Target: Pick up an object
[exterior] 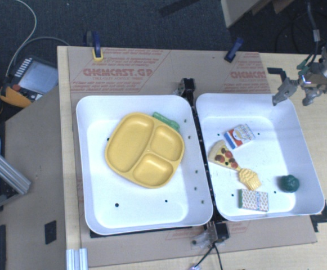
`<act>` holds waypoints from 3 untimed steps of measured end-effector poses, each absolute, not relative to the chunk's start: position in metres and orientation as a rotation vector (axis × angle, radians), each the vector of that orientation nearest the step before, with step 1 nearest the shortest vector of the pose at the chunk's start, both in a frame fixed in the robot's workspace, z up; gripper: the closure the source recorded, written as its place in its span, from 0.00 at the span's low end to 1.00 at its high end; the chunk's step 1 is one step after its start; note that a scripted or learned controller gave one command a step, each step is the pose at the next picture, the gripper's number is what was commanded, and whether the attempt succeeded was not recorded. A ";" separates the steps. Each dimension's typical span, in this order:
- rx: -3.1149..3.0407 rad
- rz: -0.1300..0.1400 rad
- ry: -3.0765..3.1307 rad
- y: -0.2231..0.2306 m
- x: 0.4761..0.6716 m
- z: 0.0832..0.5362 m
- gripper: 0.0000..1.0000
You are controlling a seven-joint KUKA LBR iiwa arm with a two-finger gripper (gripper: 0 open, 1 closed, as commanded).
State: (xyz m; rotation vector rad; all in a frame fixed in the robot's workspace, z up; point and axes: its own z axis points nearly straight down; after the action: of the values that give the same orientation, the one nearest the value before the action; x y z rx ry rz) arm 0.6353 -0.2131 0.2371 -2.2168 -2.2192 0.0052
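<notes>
Camera view: end effector [294, 95] hovers spread apart above the right shallow white bin's [298, 129] far corner, gripping nothing.

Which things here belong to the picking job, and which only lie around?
For the job: hand, pizza slice, small carton, green ball, corn, packet, right bin.
Lying about: yellow plate, left bin, clamps.

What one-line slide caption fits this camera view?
Gripper open above the right bin's far corner; pizza slice and small toys inside; yellow divided plate in the left bin.
</notes>
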 end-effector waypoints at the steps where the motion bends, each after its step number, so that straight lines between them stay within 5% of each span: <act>1: -2.212 0.009 -2.216 -0.204 0.635 0.184 0.00; 3: -2.220 -0.004 -2.220 -0.209 0.635 0.085 0.00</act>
State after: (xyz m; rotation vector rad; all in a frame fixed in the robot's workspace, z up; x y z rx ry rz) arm 0.6346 -0.2091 0.0847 -2.2196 -2.2201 -0.0042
